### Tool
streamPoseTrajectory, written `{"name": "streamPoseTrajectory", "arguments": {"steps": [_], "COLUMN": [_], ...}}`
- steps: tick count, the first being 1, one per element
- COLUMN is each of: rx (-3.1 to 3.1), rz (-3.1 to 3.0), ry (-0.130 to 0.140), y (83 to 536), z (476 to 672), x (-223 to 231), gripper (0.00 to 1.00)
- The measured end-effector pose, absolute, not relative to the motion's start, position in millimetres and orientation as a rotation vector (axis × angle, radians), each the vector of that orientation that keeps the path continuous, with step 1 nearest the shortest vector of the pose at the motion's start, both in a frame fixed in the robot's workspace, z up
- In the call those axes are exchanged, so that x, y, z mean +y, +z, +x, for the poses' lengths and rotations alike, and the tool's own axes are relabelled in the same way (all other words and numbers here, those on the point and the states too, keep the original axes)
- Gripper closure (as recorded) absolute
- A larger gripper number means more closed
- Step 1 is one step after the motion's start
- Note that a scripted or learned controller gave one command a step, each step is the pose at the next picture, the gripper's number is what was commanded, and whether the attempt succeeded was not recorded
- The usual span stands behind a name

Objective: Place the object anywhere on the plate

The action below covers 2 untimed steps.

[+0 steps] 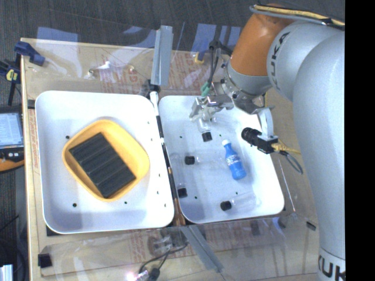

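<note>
Small blue bottle (pixel 235 160) lay on its side in right bin (pixel 266 206), white cap toward 11 o'clock. Yellow plate (pixel 132 142) with dark ribbed insert (pixel 105 164) sat in left bin (pixel 50 107), at 9 o'clock from bottle. Claw (pixel 203 113) hung over right bin's 12 o'clock end, apart from bottle, nothing seen between its tips; open or closed: cannot tell. Judged light, stiff, smooth plastic, likely slippery and prone to roll. Best taken across the body at mid-length, not the cap.

You're looking at a robotics lab: a KUKA arm (pixel 304 69) beside two white bins (pixel 53 209) on a taped table (pixel 117 75).
</note>
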<state>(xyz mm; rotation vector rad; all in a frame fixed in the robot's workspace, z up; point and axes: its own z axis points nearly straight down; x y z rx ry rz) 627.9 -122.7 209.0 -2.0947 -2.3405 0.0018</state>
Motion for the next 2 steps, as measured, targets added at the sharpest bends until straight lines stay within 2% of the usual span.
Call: {"name": "streamPoseTrajectory", "arguments": {"steps": [1,2], "rx": [-2.409,-2.409], "rz": [-2.011,-2.012], "ry": [0.006,0.006], "y": [190.5,190.7], "z": [607.0,607.0], "x": [-47.2,-47.6], "gripper": [1.00,0.00]}}
